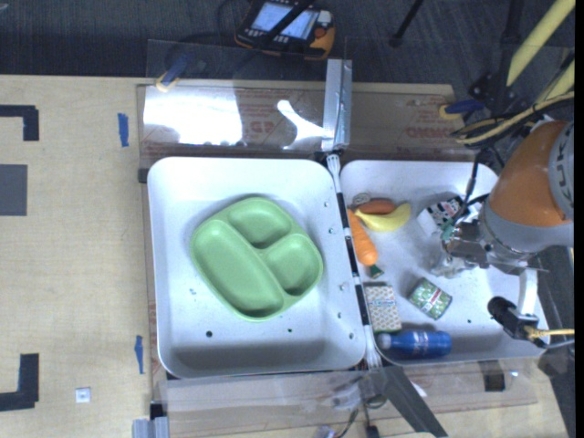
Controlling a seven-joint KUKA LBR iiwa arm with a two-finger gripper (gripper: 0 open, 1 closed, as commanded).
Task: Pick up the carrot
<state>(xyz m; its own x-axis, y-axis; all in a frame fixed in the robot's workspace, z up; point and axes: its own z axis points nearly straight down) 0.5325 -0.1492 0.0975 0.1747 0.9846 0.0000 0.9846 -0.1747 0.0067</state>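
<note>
The carrot [363,241] is a short orange stick lying lengthwise along the left wall of the right bin [474,173]. A yellow banana [386,217] lies just beyond its far end. My gripper [447,255] hangs over the middle of the right bin, well to the right of the carrot and apart from it. It sits below the grey wrist and the orange band [534,185]. Nothing is visibly held in it.
Near the carrot, a patterned packet [381,306] and a blue bottle [415,341] lie at the bin's front. A small green packet [429,298] rests just below the gripper. The left bin [173,199] holds a green divided plate [257,255].
</note>
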